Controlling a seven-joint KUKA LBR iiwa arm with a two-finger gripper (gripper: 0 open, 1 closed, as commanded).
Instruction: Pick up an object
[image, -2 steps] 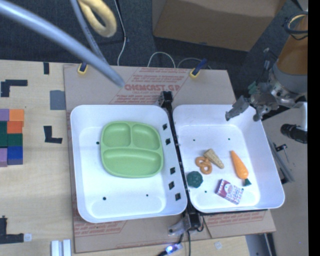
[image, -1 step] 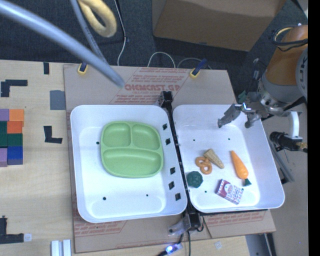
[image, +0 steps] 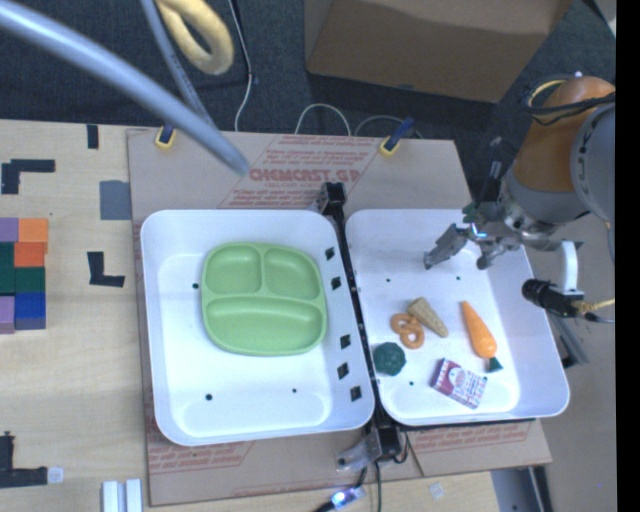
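Bench (image: 90, 200): 2 white bins (image: 250, 420) on cardboard | gripper (image: 462, 247): fingers spread, nothing between

One camera, up high, looking down at a slant

It sits above the bench and takes in both white bins at once — the left bin (image: 165, 400) and the right bin (image: 535, 400) side by side, not close up. The far edge of the bench is at the top, and the grey arm (image: 560, 150) comes in from the right.
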